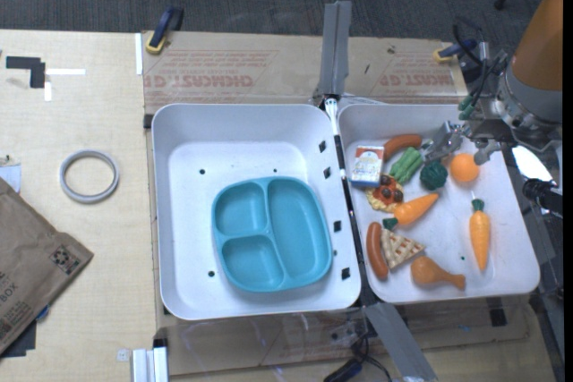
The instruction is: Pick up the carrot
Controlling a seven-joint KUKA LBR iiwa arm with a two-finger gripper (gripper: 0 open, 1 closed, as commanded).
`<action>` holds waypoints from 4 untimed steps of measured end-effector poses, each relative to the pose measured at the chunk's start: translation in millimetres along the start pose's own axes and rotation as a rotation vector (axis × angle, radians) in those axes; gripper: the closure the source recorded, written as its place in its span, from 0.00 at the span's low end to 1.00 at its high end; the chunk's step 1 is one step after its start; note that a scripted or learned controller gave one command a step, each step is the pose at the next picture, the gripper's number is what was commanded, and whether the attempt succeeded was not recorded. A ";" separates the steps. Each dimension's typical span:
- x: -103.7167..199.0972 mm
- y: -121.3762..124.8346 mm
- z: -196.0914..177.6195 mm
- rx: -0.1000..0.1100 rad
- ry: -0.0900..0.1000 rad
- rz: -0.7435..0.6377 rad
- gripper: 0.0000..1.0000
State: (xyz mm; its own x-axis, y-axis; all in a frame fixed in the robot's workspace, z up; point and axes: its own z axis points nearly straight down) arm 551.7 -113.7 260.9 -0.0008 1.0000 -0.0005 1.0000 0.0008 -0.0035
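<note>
Camera view: tapered glossy carrot lies flat; hand grip state unclear.

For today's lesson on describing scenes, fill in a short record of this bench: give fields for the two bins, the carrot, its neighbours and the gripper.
left bin: holds a blue divided plate
right bin: holds toy food
carrot: orange with green top, lying near the right side of the right bin, apart from other items
neighbours: orange fruit above it, drumstick lower left
second carrot-like piece: mid bin, tilted
gripper: over the top of the right bin, near the broccoli; nothing seen between its fingers
</note>
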 end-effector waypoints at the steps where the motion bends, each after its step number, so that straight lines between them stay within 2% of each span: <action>1: -40.2 3.3 141.1 -0.004 0.000 -0.185 0.00; 2: -11.9 -7.2 170.0 -0.001 0.001 -0.114 0.00; 3: -13.5 -7.5 161.4 -0.001 0.000 -0.109 1.00; 4: -13.5 -7.6 161.4 -0.001 0.000 -0.109 0.00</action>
State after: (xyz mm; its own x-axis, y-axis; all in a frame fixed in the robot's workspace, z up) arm 543.6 -127.3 99.6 -0.1101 0.9939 0.0004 0.9939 0.1101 -0.0028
